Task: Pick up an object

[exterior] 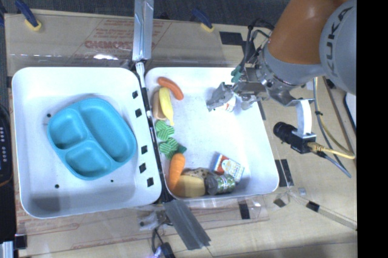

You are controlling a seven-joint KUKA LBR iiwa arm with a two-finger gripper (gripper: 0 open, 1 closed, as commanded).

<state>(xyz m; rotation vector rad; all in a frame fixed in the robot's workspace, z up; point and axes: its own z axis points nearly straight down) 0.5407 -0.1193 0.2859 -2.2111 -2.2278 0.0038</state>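
Here the tool (225, 99) sits low over the upper right part of the right bin (200, 75), and a small white and red thing (228, 105) shows at its tips; I cannot tell from this slant whether it is gripped or merely lying under them. The arm (309, 26) comes in from the right, its orange band above the wrist.

Other candidates lie well apart from the tool, along the bin's left wall: a sausage (170, 88), a banana (163, 105), a green piece (166, 138) and a carrot (175, 169). Along the near wall a bread roll (189, 183), a can (222, 183) and a small carton (228, 166) crowd together, touching.

To do this step well, I judge the lift should be straight and slow, since the object is small and close to the bin's right wall; a sideways pull could knock it loose.

The left bin (36, 129) holds a blue divided plate (91, 137). Both bins rest on a bench (315, 190) with cardboard behind, blue clamps (28, 14) at its edge, and dark carpet beyond.
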